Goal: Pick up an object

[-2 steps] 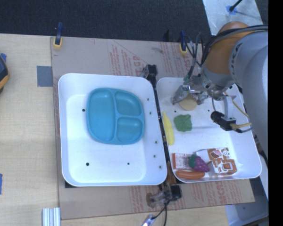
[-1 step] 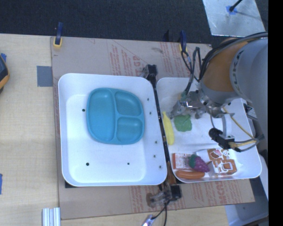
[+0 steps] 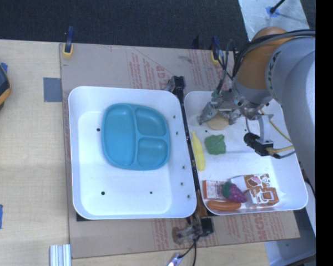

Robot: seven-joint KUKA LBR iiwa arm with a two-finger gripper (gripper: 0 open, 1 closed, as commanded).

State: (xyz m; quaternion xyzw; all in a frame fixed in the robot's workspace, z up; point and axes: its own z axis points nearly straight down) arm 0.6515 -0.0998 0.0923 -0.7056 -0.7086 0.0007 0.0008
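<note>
My gripper (image 3: pixel 225 115) is low over the far end of the right bin (image 3: pixel 288 165), at the end of the grey arm with its orange band. Its fingers (image 3: pixel 206 116) stand open on either side of a beige round thing (image 3: pixel 217 123) that lies on the bin floor just below them; I cannot tell if they touch it. A green lump (image 3: pixel 215 144) lies just in front of it. A yellow banana-like piece (image 3: pixel 198 152) rests along the bin's left wall.
The near end of the right bin holds purple grapes (image 3: pixel 233 192), a hot dog (image 3: pixel 223 206) and two printed packets (image 3: pixel 261 189). The left bin (image 3: pixel 89 148) holds a blue divided plate (image 3: pixel 136 136). A black cable part (image 3: pixel 259 144) hangs beside the gripper.
</note>
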